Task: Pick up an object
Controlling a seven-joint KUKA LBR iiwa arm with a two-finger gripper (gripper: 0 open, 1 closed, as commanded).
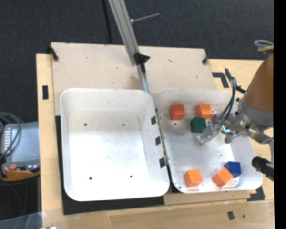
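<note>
Several small blocks lie in the right bin (243,149). Two orange blocks (177,111) (203,110) sit near its far wall, with a green block (198,124) just in front of them. Near the front wall are two more orange blocks (193,177) (222,177) and a blue block (233,168). My gripper (217,136) hangs low over the middle of this bin, just right of and in front of the green block. It is open, with bare bin floor between its fingers and nothing held.
The left bin (109,142) stands beside the right one, their walls meeting at the centre. A slanted metal post (126,27) rises behind the bins. The arm (260,97) comes in over the right bin's right wall.
</note>
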